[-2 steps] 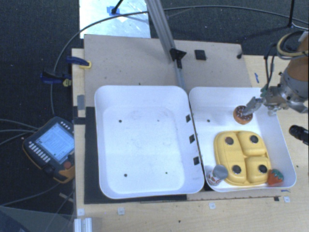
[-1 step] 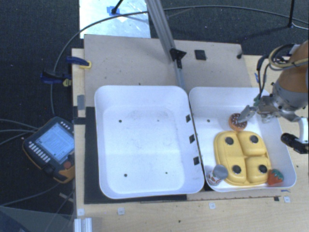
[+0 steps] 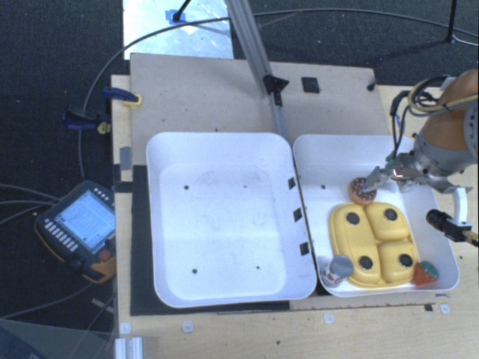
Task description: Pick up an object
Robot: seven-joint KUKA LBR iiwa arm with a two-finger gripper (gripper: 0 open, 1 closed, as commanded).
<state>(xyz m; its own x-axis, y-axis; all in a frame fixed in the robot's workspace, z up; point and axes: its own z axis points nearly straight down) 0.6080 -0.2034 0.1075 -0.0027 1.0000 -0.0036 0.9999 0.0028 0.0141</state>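
While the gripper (image 3: 376, 176) hovers at the doughnut (image 3: 362, 191) | jaws: cannot tell | risk: yellow tray (image 3: 373, 243) just beside may block a finger, spoiling the grasp

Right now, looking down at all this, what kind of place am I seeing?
Probably a robotics lab or test bench. A grey-and-orange robot arm reaches over two white bins, a handheld control pendant lies on the dark carpet beside them, and cables trail across the floor.

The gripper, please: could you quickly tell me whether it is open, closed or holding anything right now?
Gripper: cannot be told; it sits in the right bin, right by the small round brown object, with no grasp visible.
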